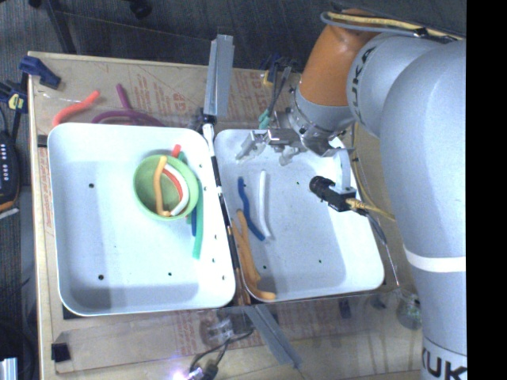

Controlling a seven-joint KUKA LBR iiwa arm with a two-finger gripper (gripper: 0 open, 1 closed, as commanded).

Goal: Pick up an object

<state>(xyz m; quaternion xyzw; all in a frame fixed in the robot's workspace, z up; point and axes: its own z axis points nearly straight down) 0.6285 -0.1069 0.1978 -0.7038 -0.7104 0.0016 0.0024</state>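
The gripper (268,143) hovers at the right bin's (360,252) far edge, jaws spread and empty (presumably lining up). The blue strip (249,209) and white strip (264,203) lie just below it, likeliest targets.

bench (119,77) | orange strip (75,108) and purple cord (127,117) behind left bin | dark floor (158,6)
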